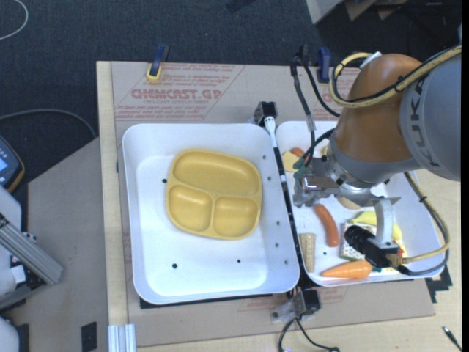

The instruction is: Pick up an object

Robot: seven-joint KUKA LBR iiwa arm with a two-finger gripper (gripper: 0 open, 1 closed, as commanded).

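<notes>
My gripper hangs over the left side of the right bin, under the orange and grey wrist. Just below it lies a red-orange sausage. An orange carrot rests by the bin's front wall. A tan ice cream cone lies along the left wall. A yellow banana sits to the right of the sausage, partly behind a black fitting on the arm. A small orange and yellow piece peeks out behind the gripper. The arm hides the rest of this bin.
The left bin holds a yellow divided plate in its middle. A black divider rail runs between the two bins. Cables loop over the right bin's back and front right.
</notes>
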